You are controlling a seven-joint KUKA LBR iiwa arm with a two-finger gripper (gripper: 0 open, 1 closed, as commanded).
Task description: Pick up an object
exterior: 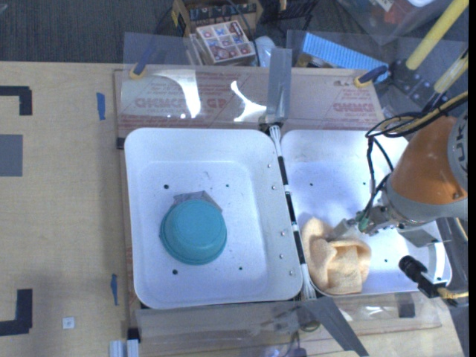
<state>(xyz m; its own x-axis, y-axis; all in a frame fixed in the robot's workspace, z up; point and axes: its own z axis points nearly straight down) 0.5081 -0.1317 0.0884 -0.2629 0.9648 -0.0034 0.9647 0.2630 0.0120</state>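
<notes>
Yellow-ish sponge (338, 262) is sitting in the near left corner of the right bin (327, 162), bunched up against the wall. The gripper (355, 225) is hanging right over its upper right edge, maybe touching; honestly can't tell how it's set. A teal bowl (194, 231) is lying upside down in the left bin (149, 162).

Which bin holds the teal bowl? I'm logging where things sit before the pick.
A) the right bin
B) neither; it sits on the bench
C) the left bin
C: the teal bowl lies upside down on the floor of the left bin, while the right bin holds a tan cloth near its front left corner.
</notes>
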